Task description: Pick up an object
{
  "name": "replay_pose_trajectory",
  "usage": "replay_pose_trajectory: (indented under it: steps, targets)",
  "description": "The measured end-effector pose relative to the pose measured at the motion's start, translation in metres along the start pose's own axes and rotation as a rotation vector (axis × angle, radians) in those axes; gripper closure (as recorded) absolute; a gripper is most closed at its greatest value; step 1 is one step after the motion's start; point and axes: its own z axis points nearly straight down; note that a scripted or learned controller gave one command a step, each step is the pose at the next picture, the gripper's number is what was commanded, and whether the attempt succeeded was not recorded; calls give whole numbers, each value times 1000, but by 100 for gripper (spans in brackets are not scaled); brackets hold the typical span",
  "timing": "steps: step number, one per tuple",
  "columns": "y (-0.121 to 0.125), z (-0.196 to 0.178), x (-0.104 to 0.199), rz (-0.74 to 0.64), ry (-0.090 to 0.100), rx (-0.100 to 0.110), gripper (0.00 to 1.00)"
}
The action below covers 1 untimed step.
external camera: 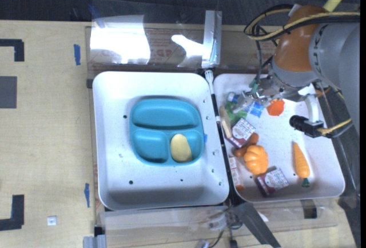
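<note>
Arm [320, 41] is reaching in from 3 o'clock, its orange band sitting over the right bin's [329, 175] 12 o'clock corner. Gripper [264, 90] is hanging low at the bin's 11 o'clock area, just above a cluster of wrappers [240, 105]; whether it is spread wide, pinched narrow or gripping something, I cannot tell, since the wrist is blocking it.

Right bin's contents are lying loose. A small red piece [275, 107] is sitting just beside the gripper at its 4 o'clock. A pumpkin [255, 158] is resting near bin centre, with a packet [244, 128] just at its 11 o'clock. A carrot [301, 162] is lying toward 3 o'clock of the pumpkin, apart from it. A dark pouch [271, 180] is lying at the pumpkin's 5 o'clock, near the bin's front edge.

Left bin [108, 178] is holding a blue tray [163, 115]. A yellow lemon [181, 148] is sitting in the tray's 5 o'clock compartment.
</note>
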Motion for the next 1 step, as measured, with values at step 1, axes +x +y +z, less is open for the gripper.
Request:
replay_pose_trajectory:
  steps: [1]
  targets:
    - [22, 13, -25, -50, 2, -2, 0]
